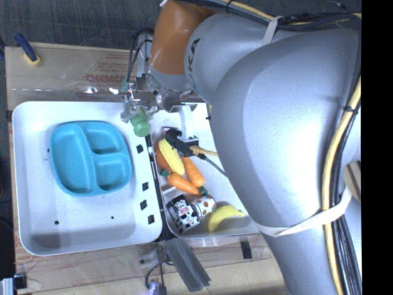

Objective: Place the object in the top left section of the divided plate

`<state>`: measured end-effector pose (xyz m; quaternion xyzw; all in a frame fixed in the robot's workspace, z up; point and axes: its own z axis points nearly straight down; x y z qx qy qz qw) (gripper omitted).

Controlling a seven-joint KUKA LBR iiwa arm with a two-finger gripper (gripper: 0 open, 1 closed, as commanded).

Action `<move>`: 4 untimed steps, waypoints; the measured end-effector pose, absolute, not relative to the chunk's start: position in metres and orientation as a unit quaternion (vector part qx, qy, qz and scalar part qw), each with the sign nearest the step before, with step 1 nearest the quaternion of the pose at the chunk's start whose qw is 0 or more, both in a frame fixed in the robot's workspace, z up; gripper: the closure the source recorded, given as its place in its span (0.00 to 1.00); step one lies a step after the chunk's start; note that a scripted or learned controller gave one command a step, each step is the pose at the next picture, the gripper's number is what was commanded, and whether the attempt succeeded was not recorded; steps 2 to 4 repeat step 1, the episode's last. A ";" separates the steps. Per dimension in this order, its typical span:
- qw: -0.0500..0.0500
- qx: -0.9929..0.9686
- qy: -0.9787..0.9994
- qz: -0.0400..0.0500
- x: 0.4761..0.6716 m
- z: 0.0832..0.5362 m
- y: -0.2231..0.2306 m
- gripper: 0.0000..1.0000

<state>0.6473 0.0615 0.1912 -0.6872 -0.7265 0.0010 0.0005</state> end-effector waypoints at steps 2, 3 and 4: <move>0.001 -0.687 -0.727 0.001 0.647 0.191 0.061 0.00; 0.001 -0.687 -0.727 0.001 0.647 0.191 0.061 0.00; 0.001 -0.687 -0.727 0.001 0.647 0.191 0.061 0.00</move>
